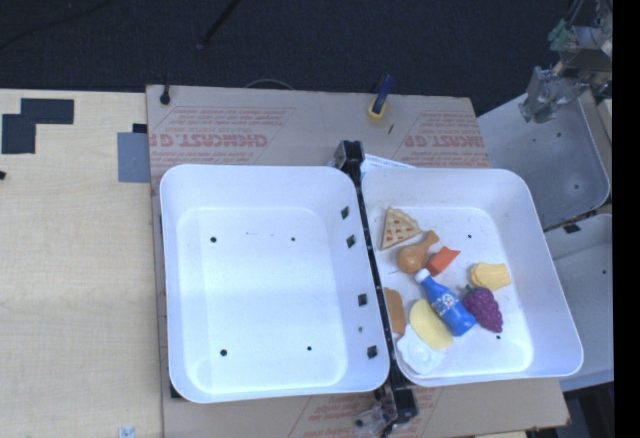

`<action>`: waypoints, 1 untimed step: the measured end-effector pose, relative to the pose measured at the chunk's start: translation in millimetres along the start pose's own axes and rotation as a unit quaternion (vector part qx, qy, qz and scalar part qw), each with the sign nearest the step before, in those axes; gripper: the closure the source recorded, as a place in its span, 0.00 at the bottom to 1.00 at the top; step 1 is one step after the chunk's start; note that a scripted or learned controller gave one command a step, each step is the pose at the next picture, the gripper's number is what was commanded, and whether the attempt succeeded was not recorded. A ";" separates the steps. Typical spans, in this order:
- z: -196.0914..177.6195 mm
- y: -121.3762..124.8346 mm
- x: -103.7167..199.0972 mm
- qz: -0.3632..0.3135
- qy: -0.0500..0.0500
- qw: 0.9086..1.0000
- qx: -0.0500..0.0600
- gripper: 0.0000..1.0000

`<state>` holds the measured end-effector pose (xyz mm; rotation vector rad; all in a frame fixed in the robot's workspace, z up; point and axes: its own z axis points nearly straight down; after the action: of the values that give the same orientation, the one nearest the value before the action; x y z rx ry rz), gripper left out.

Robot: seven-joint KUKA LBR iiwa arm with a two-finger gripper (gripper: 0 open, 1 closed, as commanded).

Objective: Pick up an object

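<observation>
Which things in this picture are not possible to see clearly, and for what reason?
- Gripper, camera view: small at the top right edge, cut off by the frame; its state cannot be told.
- Brown toy, camera view: partly behind the divider between the bins.
- White item, camera view: pale against the right bin, partly under the yellow toy; its shape is unclear.

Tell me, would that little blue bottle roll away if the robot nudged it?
Probably: the blue bottle lies on its side and looks round. It looks like a light plastic toy. The purple grapes and yellow lemon touching it might stop it.
</observation>
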<state>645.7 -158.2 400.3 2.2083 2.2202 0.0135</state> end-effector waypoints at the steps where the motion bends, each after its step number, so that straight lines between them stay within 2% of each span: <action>1: 164.3 -6.5 -4.7 0.003 0.002 1.000 0.015 1.00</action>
<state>641.4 -163.2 236.0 2.2323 2.2306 -0.0139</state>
